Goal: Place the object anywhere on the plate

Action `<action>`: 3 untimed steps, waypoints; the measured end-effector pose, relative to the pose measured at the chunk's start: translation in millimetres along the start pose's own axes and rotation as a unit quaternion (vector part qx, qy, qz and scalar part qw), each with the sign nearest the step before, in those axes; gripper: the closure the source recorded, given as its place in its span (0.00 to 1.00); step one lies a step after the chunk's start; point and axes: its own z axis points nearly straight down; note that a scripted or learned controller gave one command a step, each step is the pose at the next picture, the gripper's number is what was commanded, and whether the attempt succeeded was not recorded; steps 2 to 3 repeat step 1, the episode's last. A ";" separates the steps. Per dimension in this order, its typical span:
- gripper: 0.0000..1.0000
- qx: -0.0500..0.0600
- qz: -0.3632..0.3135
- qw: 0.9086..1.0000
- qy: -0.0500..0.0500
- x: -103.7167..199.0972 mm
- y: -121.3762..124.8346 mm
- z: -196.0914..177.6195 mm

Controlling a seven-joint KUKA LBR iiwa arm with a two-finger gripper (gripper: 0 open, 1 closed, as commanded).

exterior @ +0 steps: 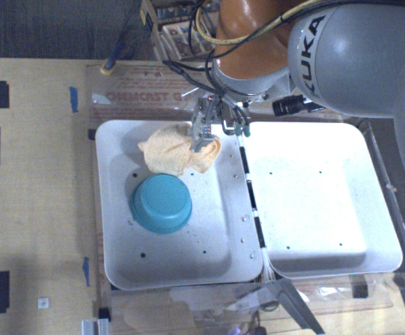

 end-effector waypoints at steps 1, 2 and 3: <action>0.00 0.000 0.000 1.000 0.000 -0.2 -0.2 -0.6; 0.00 0.000 0.000 1.000 0.000 -0.2 -0.2 -0.6; 0.00 0.000 0.000 1.000 0.000 -0.2 -0.2 -0.6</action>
